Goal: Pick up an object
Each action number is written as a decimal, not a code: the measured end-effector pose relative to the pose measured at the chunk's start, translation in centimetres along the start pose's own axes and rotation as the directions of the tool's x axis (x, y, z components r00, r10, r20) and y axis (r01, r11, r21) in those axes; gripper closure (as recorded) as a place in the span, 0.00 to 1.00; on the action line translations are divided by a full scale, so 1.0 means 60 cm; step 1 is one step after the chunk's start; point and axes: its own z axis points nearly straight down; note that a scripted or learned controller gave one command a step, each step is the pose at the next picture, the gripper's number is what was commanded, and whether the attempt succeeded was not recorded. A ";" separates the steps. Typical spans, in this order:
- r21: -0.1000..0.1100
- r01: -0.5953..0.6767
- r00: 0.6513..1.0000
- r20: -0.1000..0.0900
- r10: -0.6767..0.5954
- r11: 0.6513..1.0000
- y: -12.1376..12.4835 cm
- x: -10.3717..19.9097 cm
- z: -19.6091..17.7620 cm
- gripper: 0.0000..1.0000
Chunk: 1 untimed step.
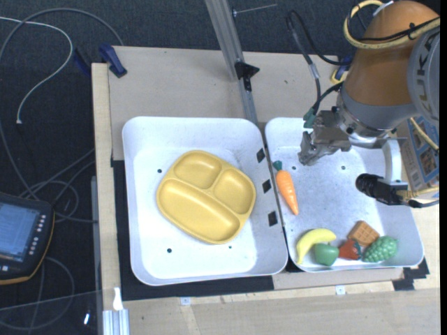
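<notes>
Two shallow white bins sit side by side on the table (188,68). The left bin (140,187) carries one thing: a yellow divided plate (206,195) with three compartments, lying flat near its middle. The right bin (328,201) carries six small things. One orange carrot (286,190) with a green top lies along the bin's left wall, apart from the rest. Along the near wall lie five in a row: one yellow banana (312,241), one green apple (325,254) touching it, one red piece (348,249) too small to name, one brown cracker-like square (362,233), and one bunch of green grapes (380,248) at the right end. The claw (312,149) hangs over the far part of the right bin, just right of the carrot's top and above it, with nothing seen between its fingers; whether they are spread or pressed together cannot be told from this angle
</notes>
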 end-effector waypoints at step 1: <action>0.007 -0.001 1.000 0.000 0.001 1.000 -0.003 0.086 0.033 1.00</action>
